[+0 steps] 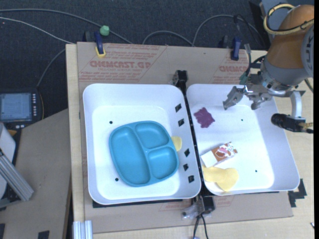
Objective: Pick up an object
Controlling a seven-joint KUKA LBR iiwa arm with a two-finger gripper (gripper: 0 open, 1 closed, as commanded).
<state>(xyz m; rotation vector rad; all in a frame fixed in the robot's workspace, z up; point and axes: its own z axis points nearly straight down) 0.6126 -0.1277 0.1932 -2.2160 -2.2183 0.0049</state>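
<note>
1. Hovering over the upper part of the right bin (279, 148), my end effector (245, 99) has its fingers spread apart, with nothing between them.
2. I see a purple piece (204, 117) on the bin floor, below and left of the end effector, apart from it.
3. I see a small red-and-white carton (220, 154) near the front, touching a yellow item (221, 177).
4. A blue divided tray (143, 152) lies in the left bin (94, 133).

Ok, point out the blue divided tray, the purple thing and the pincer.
blue divided tray (143, 152), camera view, on its central ridge.
purple thing (204, 117), camera view, its middle.
pincer (245, 99), camera view, midway between its fingertips.
</note>
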